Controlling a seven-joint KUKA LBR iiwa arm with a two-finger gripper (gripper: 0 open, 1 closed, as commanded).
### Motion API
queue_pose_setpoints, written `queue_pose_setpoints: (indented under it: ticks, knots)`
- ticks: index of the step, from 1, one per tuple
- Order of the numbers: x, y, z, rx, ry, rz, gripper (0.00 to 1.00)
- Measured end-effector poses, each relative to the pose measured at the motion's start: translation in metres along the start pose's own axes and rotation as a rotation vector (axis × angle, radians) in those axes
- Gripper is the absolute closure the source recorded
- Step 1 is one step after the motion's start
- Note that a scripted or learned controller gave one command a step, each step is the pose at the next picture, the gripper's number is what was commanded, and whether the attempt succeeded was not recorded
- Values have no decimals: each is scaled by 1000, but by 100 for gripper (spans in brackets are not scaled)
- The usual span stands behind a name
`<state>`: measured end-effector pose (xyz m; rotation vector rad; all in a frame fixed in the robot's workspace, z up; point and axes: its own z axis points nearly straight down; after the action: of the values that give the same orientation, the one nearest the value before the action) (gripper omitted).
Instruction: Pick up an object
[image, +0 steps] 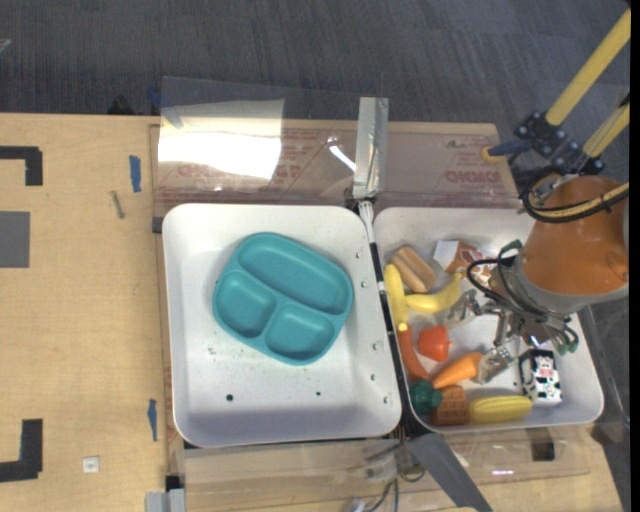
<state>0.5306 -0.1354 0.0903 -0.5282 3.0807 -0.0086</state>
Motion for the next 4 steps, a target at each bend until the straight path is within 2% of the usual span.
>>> queue_pose_setpoints:
  ticks: [1, 2, 3, 4]
  knots:
    - [17, 25, -1, 0, -1, -8, 0]
    - [-69, -28, -62, -3, 3, 303, 0]
    - [-119, 3, -5, -8, 11, 306, 0]
    - [-118, -84, -41, -1, 3, 137, 0]
